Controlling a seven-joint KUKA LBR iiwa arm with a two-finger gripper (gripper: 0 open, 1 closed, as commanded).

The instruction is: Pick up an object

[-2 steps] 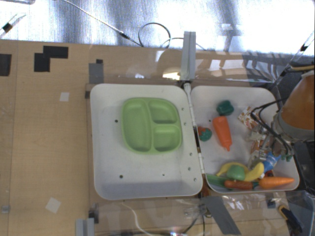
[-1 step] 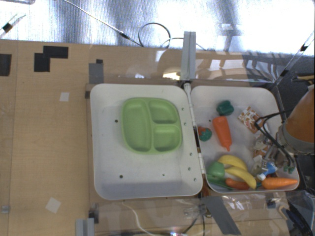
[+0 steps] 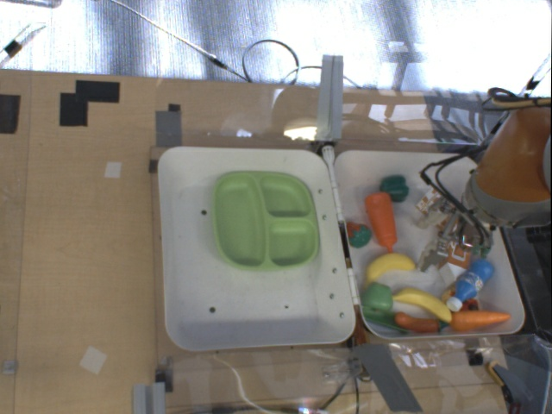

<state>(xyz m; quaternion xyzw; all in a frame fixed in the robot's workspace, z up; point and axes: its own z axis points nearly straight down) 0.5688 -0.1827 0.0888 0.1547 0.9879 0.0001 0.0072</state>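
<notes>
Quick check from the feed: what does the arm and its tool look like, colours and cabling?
The arm shows a broad orange band over a grey ring. Black cables loop along its left side. The tool below is a small metallic assembly, silvery with dark and orange-brown bits; finer detail is too blurred to tell.

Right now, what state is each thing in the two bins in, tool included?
Green plate: lying flat, right way up, in the left bin.
Large carrot: lying in the right bin, untouched.
Two bananas: lying near that bin's front.
Small carrot: lying at the front edge.
Blue and white bottle: tilted, resting on the toys.
Tool: low in the right bin above the bottle, open or shut unclear.
</notes>
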